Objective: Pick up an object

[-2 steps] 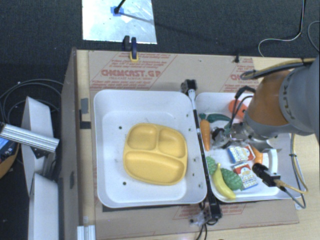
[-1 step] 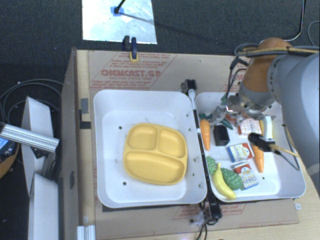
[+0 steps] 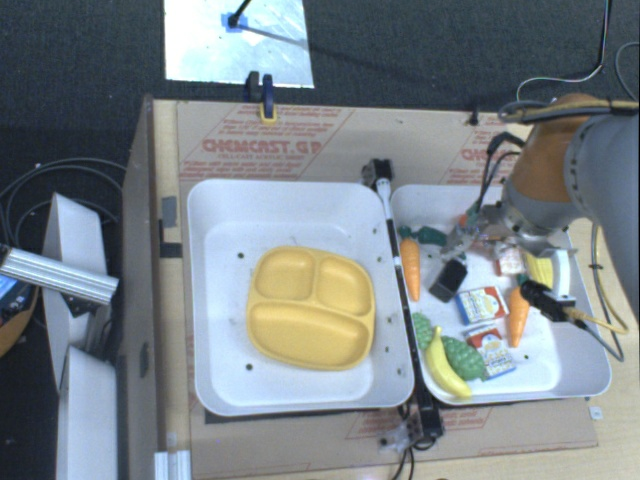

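OK, board [image 3: 262, 148] reads "CHEMCAST GP" behind yellow plate [image 3: 311, 307]; right of plate, gripper [image 3: 478, 230] over crowded bin [image 3: 585, 368], finger state unclear.

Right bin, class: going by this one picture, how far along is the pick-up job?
Done: the arm has reached over the right bin, its gripper low among the toys. In hand: nothing visibly lifted; banana and both carrots lie in the bin. Left: grasp and raise one object.
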### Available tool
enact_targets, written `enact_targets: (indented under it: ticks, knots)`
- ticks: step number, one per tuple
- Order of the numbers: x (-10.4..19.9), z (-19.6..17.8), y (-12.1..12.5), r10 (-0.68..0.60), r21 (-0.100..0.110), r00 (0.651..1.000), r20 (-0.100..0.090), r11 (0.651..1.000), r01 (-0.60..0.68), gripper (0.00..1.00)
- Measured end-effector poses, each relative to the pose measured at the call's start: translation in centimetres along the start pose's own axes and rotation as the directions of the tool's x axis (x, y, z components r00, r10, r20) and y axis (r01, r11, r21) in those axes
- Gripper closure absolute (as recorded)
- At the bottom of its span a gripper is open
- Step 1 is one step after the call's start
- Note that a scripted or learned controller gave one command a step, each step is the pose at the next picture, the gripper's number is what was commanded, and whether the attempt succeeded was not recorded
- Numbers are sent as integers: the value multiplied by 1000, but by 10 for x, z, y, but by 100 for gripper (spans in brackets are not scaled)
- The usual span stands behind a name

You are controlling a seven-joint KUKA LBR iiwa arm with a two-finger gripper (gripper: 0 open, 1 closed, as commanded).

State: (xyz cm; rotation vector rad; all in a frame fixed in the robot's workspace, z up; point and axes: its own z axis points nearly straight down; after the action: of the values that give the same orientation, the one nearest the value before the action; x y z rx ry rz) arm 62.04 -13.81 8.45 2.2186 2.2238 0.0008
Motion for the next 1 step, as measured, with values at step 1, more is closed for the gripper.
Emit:
enact_targets:
  ticks: [1]
  knots:
    - [-13, 5, 38, 9, 59, 1000, -18, 998, -8, 0]
